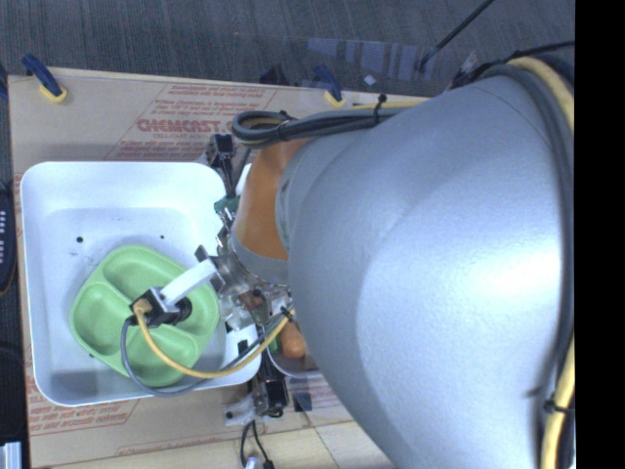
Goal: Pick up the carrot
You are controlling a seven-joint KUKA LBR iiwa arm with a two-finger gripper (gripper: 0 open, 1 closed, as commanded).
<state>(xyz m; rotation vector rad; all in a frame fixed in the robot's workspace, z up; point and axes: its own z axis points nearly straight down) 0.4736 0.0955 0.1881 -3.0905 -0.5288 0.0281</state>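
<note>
The tool hangs low over the right-hand wall of the left bin, at the line where the two bins meet. It is seen from above and behind, crowded by its own mounts and cables, so I cannot tell how far open it is, nor whether it has hold of anything.

Just beside the tool, on the side toward the arm and a little nearer the front edge, a small orange-brown patch shows below the wrist: this looks like the carrot. It is mostly hidden by the arm, so its length and the way it lies cannot be made out. It sits past the left bin's wall, on the right bin's side. Whether the tool touches it cannot be told.

On the other side of the tool, inside the left bin, lies a pale green dish with rounded lobes. It rests on the bin floor toward the front, close to the tool. The back half of that bin shows bare white floor.

The grey arm comes in from the right and covers nearly all of the right bin, with its orange band just above the wrist.

Both bins stand on a brown cardboard-covered surface printed in red, with a blue clamp at its back left corner.
</note>
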